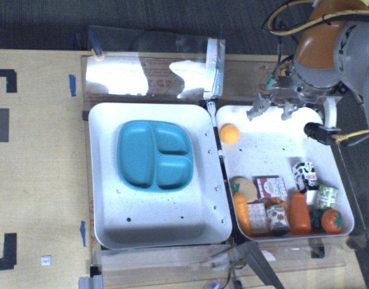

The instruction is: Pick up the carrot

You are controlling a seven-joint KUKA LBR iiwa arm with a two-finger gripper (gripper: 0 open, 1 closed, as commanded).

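- Down at the bottom of the frame, the right bin has a pile of toy food along its lower edge: the carrot lies lengthwise against the bin's lower-left wall, touching a small box on its right
- same pile also has a red-topped carton, an orange bottle, a tomato in the lower right corner and a black-and-white cow-print thing
- orange ball sits alone in that bin's upper left, well apart from the pile
- left bin holds a blue divided tray, middle of the frame
- bench is light wood with black tape marks down the left side; dark floor across the top
- arm comes in at the upper right, cables looped over it
- gripper hangs over the right bin's upper edge, fingers spread apart, nothing between them, well away from the carrot
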